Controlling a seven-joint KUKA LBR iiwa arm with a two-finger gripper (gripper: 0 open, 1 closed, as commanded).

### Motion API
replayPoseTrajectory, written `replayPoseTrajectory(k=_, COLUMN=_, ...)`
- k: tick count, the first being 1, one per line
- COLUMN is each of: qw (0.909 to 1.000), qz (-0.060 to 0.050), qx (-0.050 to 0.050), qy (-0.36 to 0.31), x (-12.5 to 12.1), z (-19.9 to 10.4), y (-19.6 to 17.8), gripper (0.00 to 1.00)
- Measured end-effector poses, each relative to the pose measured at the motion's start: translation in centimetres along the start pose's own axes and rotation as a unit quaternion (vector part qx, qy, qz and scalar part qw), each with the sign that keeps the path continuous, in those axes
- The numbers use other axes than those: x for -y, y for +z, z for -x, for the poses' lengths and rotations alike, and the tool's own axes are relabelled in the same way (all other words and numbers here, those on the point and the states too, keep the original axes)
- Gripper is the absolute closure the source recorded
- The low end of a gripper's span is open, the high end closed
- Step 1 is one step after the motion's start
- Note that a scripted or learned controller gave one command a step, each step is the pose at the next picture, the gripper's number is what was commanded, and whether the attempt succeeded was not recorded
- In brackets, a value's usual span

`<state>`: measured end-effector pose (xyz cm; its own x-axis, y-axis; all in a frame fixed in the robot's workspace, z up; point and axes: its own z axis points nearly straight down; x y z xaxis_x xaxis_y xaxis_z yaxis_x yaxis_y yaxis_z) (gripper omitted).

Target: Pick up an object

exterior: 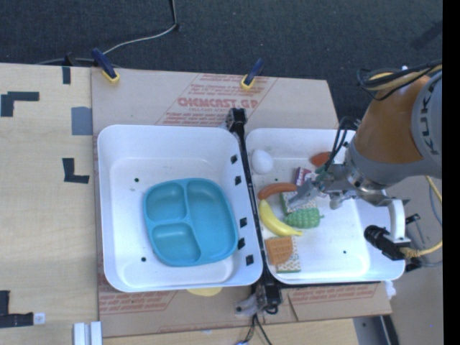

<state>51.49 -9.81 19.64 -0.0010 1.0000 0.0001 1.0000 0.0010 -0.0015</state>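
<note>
Cardboard [208, 103] under bins | wooden bench [39, 214] | dark carpet [287, 20]

The divided tray [190, 220] lay in the left bin [115, 192]. In the right bin [359, 261] — beside the shared wall — the banana [277, 221] sat behind the cracker [280, 250], the egg [261, 161] farthest back.

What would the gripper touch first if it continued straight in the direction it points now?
Probably the green bumpy toy lying just beyond the gripper, beside the banana in the right bin. Depth is hard to judge from above.
</note>
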Motion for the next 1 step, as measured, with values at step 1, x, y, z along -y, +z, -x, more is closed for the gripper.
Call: replayPoseTrajectory(k=1, qw=1.0, qz=-0.001, qx=0.0, qy=0.0, x=0.01, z=1.78, y=8.12, gripper=0.0)
